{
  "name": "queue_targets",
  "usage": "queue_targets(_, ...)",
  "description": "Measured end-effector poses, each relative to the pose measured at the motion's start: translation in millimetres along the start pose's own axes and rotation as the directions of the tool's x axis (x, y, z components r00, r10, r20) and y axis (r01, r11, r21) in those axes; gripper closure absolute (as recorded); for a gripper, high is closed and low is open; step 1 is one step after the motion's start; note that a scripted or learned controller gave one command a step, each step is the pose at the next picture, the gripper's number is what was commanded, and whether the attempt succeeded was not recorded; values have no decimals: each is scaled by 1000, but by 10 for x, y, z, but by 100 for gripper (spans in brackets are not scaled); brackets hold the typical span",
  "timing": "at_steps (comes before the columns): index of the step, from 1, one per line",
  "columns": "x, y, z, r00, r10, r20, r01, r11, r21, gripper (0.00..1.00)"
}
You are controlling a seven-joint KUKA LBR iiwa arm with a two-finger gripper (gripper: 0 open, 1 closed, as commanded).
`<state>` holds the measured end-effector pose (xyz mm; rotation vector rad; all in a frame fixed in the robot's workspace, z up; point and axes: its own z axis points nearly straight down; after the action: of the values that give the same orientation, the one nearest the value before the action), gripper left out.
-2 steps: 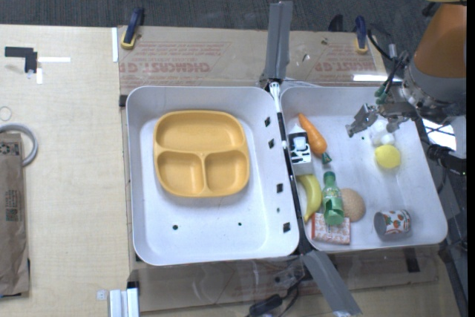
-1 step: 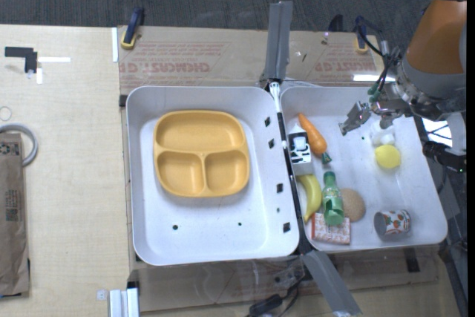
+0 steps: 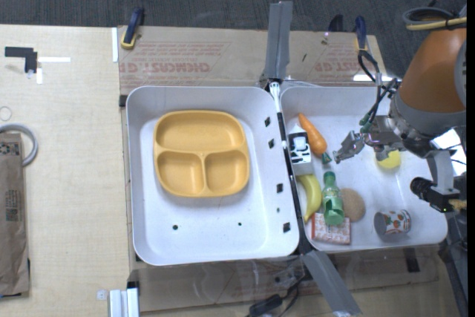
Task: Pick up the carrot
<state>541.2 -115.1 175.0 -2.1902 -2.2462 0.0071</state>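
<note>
Hovering in the right bin (image 3: 415, 237), the gripper (image 3: 349, 150) sat just off the carrot (image 3: 312, 134), which lay at its 10 o'clock, untouched; finger state unclear. One banana (image 3: 312, 196), one bottle (image 3: 332, 198), one can (image 3: 392, 223), one lemon (image 3: 389, 159); one tray (image 3: 200, 152) in the left bin (image 3: 148, 234).

Even, bright overhead light is falling across the bench (image 3: 59, 159), and shadows are staying soft and short. The two white bins (image 3: 148, 234) are glaring slightly, washing out their floors. The far dark floor is looking grainy. Detail is softening toward the right, where the arm (image 3: 438, 78) is blurring a little.
</note>
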Motion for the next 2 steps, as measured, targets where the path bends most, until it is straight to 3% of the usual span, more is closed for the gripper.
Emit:
queue_targets(1,-163,527,-711,999,37,2,-37,999,-3,0)
queue_targets(2,-681,754,-749,929,369,1,-369,929,-2,0)
